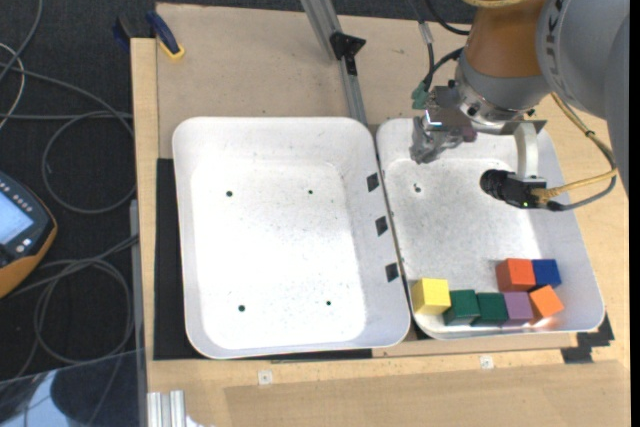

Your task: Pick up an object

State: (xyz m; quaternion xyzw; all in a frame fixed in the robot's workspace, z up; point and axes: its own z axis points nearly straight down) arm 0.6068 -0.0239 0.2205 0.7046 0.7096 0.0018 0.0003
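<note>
Several small blocks lie bunched at the near edge of the right bin (470, 225): a yellow block (432, 294), two green blocks (477, 307), a purple block (518, 305), two orange blocks (520, 272) and a blue block (546, 271). My gripper (432, 145) hangs over the far left corner of the right bin, well away from the blocks. Nothing shows between its fingers.
The left bin (275, 235) sits beside the right one, with black clips along the shared wall. A slanted metal pole (318, 5) rises behind the bins. A black cable connector (505, 185) dangles from the arm over the right bin. Cables lie on the floor at left.
</note>
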